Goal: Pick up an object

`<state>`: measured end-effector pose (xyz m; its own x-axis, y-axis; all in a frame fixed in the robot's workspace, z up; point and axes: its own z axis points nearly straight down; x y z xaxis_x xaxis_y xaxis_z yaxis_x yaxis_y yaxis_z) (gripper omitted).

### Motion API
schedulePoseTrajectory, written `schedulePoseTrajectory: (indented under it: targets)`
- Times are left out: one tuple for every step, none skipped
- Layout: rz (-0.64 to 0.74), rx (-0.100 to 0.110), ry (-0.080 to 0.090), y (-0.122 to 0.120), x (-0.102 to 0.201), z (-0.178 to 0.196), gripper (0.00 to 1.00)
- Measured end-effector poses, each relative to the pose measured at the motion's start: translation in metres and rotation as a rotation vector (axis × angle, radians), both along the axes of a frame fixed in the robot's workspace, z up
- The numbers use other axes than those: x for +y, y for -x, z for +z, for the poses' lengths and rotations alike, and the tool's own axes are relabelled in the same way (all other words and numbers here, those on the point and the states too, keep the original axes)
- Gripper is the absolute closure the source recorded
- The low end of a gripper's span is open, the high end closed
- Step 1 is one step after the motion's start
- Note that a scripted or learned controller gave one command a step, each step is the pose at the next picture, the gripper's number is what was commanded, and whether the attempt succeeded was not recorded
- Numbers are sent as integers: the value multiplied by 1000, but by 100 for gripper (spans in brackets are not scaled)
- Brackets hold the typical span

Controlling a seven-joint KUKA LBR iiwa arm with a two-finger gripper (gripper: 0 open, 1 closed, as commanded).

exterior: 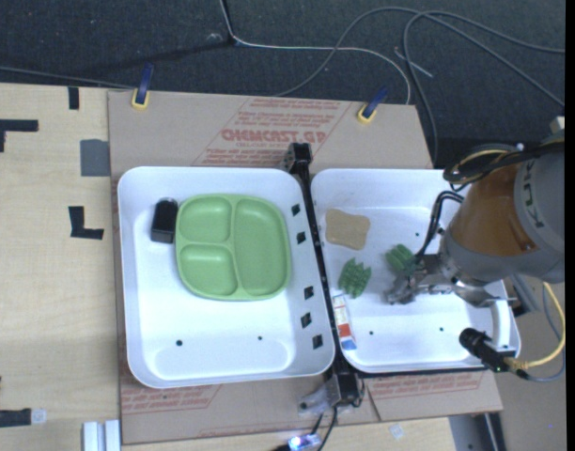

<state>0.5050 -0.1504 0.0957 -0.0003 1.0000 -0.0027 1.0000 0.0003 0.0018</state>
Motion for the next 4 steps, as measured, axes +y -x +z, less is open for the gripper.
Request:
schedulePoseTrajectory:
  targets:
    - [2, -2, -2, -6, 10, 52, 100]
    - [0, -3, -1, -7, -1, 104, 100]
    - [1, -4, -1, -3, -1, 165, 100]
    - [0, 1, -2, -3, -1, 173, 100]
